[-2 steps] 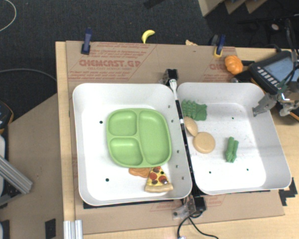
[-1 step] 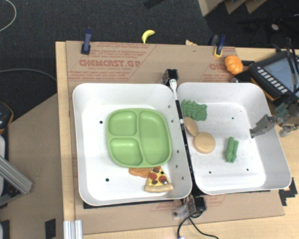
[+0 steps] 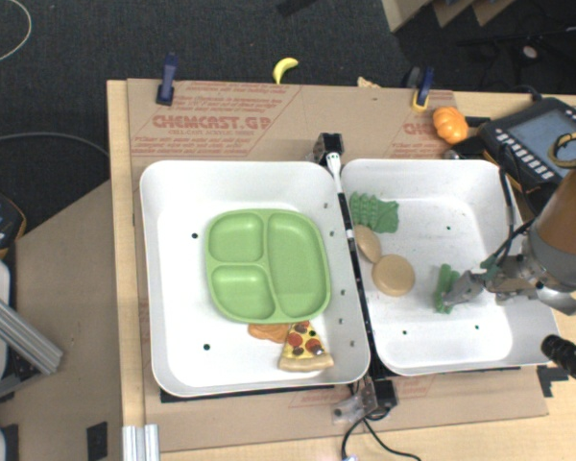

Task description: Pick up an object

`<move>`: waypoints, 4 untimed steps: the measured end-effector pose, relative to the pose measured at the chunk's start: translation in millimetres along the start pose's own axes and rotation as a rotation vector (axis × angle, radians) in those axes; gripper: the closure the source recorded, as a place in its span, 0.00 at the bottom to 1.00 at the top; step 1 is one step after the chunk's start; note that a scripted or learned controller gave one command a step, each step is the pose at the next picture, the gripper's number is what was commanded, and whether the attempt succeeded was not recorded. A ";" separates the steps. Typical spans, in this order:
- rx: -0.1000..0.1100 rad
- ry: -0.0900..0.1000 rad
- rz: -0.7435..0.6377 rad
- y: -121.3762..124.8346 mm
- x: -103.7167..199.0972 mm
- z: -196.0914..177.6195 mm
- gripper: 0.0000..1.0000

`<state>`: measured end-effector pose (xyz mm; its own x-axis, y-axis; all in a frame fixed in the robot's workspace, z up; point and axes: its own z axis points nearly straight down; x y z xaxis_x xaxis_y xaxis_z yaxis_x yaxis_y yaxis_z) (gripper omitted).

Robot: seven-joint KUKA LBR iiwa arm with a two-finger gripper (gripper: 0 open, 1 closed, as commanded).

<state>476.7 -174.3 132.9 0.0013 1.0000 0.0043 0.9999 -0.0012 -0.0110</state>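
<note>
Left bin [image 3: 173, 257] bears a green divided plate [image 3: 267, 265], set flat mid-bin; a toy pizza slice [image 3: 303, 348] lies at its near edge. Right bin [image 3: 480, 344] carries loose pick targets: a green leafy piece [image 3: 374, 211], a tan disc [image 3: 395, 276]. Gripper [image 3: 464, 290] sits low, finger tips at a small green piece [image 3: 446, 289]; grip cannot be told. Piece's long axis runs roughly far-to-near, slightly tilted.
</note>
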 end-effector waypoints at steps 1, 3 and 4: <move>-0.006 -0.002 0.001 1.7 -20.5 51.1 0.00; -0.005 0.010 -0.009 64.3 -42.2 48.7 0.00; -0.005 0.011 -0.008 103.6 -41.9 48.4 0.00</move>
<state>579.6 -216.2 83.2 -0.0065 0.9999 0.0149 1.0000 0.0066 -0.0059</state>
